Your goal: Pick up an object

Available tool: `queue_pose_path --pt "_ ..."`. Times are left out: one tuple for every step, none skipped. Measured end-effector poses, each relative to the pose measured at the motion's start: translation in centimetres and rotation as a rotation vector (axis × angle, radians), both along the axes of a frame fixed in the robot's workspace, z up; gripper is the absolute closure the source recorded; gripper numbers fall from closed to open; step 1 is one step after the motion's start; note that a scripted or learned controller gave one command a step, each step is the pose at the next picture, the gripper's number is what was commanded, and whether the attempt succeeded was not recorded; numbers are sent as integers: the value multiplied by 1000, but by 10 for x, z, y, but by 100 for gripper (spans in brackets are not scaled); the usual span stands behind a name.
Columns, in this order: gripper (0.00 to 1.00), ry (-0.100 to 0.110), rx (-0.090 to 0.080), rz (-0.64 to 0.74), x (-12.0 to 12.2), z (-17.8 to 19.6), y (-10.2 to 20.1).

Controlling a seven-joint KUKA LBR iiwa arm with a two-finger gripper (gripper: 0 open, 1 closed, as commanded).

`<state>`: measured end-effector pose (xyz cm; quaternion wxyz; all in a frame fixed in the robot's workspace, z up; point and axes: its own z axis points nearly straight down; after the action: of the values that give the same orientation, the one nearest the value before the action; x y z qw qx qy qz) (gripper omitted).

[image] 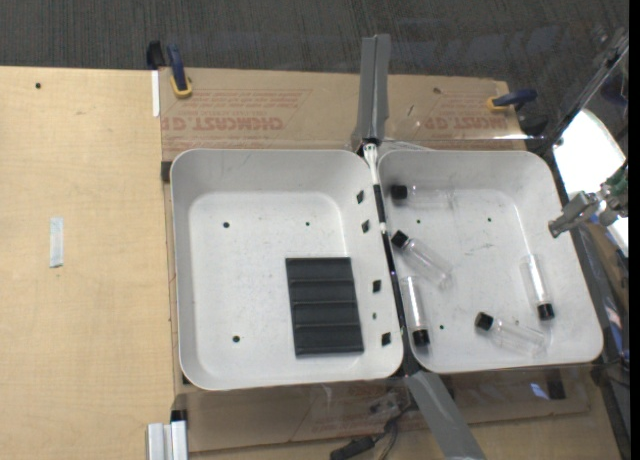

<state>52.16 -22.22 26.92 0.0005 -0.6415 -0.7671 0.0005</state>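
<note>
Lying in the right bin [560,198] are 5 clear vials with black caps. 1 vial [400,192] is sitting near the bin's far left corner. A 2nd vial [420,258] is lying at a slant just below it. A 3rd vial [412,308] is lying along the left wall with its cap toward the near edge. A 4th vial [536,288] is lying toward the right side, cap nearest the camera. A 5th vial [505,332] is resting near the front wall, cap to the left. All 5 are lying apart from each other.

A black ribbed block [324,305] is lying flat in the left bin [200,248], close to its front right.

The gripper [578,216] is hovering over the right bin's right rim, apart from every vial and holding nothing; whether it is spread or closed, I cannot tell.

Both bins are sitting on cardboard [240,123] with a clamp [178,73] at its far left and another clamp [510,101] at its far right. The table [80,348] is extending to the left.
</note>
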Motion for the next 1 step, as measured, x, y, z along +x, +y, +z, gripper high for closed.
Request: queue_pose_path --pt "0 2 -1 -400 -41 -15 0"
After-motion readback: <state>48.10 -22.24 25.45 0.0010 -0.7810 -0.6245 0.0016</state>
